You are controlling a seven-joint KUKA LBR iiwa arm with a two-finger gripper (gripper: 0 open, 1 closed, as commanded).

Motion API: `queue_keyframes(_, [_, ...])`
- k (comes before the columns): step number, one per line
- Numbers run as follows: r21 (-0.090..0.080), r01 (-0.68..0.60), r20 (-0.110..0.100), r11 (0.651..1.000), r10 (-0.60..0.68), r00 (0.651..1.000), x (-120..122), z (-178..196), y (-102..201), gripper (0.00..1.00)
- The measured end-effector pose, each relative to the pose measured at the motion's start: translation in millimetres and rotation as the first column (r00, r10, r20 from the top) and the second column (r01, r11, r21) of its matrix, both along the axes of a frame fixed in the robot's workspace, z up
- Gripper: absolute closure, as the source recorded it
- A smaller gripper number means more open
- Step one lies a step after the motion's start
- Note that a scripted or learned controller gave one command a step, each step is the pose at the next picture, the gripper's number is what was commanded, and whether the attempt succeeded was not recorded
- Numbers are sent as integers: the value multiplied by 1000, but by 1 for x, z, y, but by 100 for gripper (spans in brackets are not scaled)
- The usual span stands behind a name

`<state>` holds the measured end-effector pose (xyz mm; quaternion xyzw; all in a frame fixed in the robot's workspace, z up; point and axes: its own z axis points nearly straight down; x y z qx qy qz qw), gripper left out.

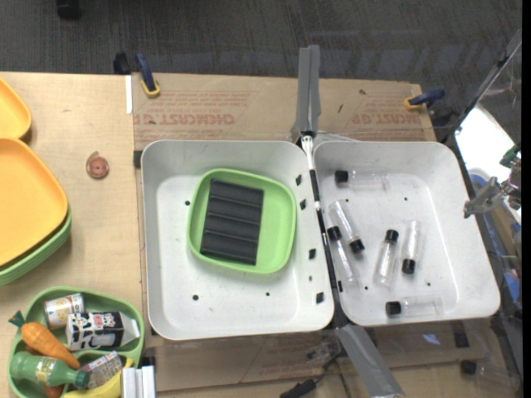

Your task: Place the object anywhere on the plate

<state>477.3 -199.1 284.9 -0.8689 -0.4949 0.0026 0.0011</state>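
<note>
Two shallow white bins side by side on a bench. The green plate [199, 214] lies slightly left of the middle of the left bin [166, 297], and a black ridged block [232, 222] rests flat on it, well inside the rim and parallel to the plate's sides. If this block is the object meant, the placing appears complete, with only withdrawal left. Should the object instead be one of the clear vials with black caps, nothing has yet been carried over. These vials lie scattered on the floor of the right bin [448, 280]: one near its far edge [362, 177], one along its left wall [341, 220], two close together at its middle [387, 255], and one by its near edge [412, 308]. Whether the claw is spread or pressed together cannot be told. The bins sit on a cardboard sheet [216, 116] held at its far corners by clamps [148, 80]. To the left, the wooden tabletop [104, 239] carries stacked yellow plates [25, 206] at its left edge and a green bowl of toy food [75, 338] at its near corner. Dark carpet [249, 15] lies beyond the bench.
</note>
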Motion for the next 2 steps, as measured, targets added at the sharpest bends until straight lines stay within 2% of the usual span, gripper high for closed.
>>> queue_keyframes(2, [0,54,0,999,-54,999,0,-36,-6,0])
